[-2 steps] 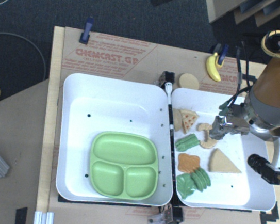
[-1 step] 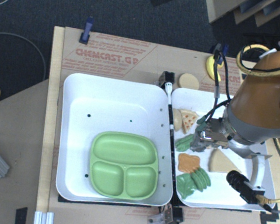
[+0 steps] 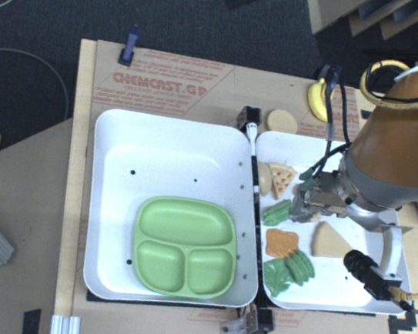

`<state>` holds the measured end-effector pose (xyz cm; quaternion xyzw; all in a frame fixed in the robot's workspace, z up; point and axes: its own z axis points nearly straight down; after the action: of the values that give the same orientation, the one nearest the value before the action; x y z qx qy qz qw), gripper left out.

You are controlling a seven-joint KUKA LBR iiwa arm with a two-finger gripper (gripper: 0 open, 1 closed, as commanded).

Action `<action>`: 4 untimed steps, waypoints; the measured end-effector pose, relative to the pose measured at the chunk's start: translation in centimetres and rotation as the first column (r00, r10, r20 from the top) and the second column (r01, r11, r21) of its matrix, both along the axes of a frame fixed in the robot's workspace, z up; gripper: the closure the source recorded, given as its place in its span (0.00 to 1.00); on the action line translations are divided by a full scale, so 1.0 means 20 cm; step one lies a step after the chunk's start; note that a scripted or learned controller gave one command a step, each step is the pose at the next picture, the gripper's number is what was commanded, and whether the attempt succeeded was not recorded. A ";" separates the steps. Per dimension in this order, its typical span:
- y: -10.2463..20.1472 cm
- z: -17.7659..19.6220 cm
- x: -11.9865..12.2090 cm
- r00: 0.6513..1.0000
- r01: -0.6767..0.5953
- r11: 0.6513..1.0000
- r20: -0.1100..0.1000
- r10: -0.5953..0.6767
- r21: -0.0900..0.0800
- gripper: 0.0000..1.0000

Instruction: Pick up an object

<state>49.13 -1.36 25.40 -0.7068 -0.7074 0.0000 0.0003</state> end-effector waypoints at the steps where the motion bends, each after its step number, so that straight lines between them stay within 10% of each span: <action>1: 0.00 0.05 0.00 1.000 0.000 1.000 0.002 0.000 -0.001 1.00; 2: 0.00 0.10 0.00 1.000 0.000 1.000 0.003 0.000 -0.001 1.00; 4: 0.60 0.28 -0.06 1.000 -0.004 1.000 0.005 0.004 0.001 1.00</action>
<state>47.96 10.57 31.10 -0.7055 -0.7087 -0.0022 -0.0012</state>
